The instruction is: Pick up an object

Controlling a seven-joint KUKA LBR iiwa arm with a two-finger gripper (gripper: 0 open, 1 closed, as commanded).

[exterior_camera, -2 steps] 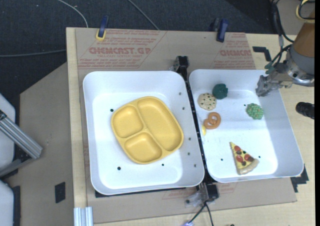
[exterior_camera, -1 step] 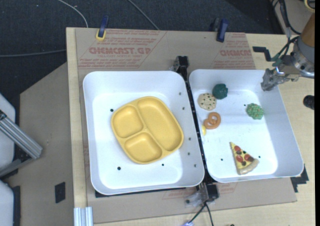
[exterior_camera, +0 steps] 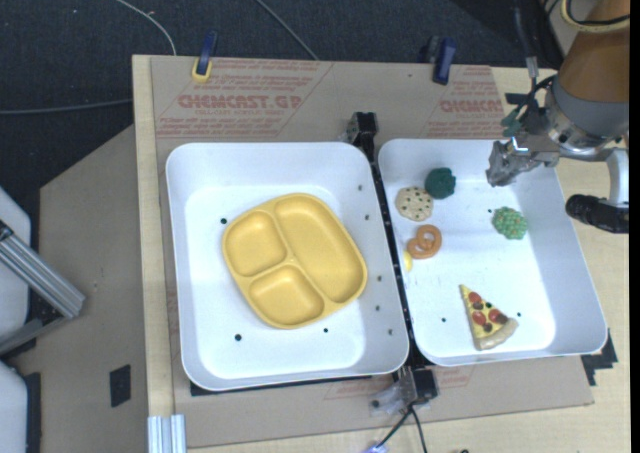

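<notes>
Two white bins lie side by side on the bench, and we see the claw (exterior_camera: pixel 503 169) over the far part of the right bin (exterior_camera: pixel 560 341), near its back wall. We cannot tell if it is released or clenched, because its tip is small and dark in the picture; nothing shows between its fingers.

Five toy foods lie in this right bin. The dark green piece (exterior_camera: pixel 439 182) is just to the left of the claw, a little nearer to us. The light green broccoli (exterior_camera: pixel 510 223) lies almost straight below the claw in the view (it is apart from it, not touching). The cookie (exterior_camera: pixel 413 203) sits further left, beyond the dark green piece, and the orange ring (exterior_camera: pixel 425 242) is below the cookie. The pizza slice (exterior_camera: pixel 486 317) is well apart from the claw, toward the near edge of the bin.

Far to the left of the claw, the left bin (exterior_camera: pixel 190 181) holds a yellow divided plate (exterior_camera: pixel 293 259).
</notes>
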